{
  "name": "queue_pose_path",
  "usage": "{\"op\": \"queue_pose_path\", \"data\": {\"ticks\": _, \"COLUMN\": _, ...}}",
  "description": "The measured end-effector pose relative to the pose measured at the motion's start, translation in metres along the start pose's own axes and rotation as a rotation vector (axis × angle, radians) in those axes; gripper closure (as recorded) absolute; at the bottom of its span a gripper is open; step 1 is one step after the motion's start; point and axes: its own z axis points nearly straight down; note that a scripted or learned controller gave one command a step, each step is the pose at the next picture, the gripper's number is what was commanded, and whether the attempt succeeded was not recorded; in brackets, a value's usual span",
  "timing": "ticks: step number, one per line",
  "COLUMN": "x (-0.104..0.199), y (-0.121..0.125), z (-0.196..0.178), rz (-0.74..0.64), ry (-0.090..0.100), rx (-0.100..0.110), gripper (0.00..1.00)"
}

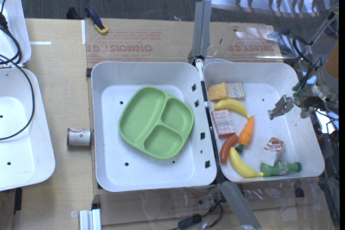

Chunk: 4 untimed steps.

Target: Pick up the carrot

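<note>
The orange carrot lies in the right bin, left of its middle, pointing up and to the right. It rests between a yellow banana above it and a red pepper below-left. My gripper hangs over the right side of that bin, about a hand's width right of the carrot and slightly higher in the view. It stands open with nothing between its fingers.
The right bin also holds a yellow block, a patterned packet, a pink packet, a second banana, a small carton and a green bottle. A green divided plate sits in the left bin.
</note>
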Motion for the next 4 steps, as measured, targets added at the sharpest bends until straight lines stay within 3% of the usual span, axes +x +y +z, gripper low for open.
{"op": "queue_pose_path", "data": {"ticks": 1, "x": -0.01, "y": -0.028, "z": 0.072, "rz": -0.118, "ry": 0.001, "rx": 0.0, "gripper": 0.0}}
{"op": "queue_pose_path", "data": {"ticks": 2, "x": 0.037, "y": -0.001, "z": 0.137, "rz": -0.212, "ry": 0.001, "rx": -0.002, "gripper": 0.0}}
{"op": "queue_pose_path", "data": {"ticks": 3, "x": 0.036, "y": -0.001, "z": 0.129, "rz": -0.206, "ry": 0.001, "rx": -0.001, "gripper": 1.0}}
{"op": "queue_pose_path", "data": {"ticks": 4, "x": 0.026, "y": -0.02, "z": 0.138, "rz": -0.29, "ry": 0.001, "rx": -0.001, "gripper": 1.0}}
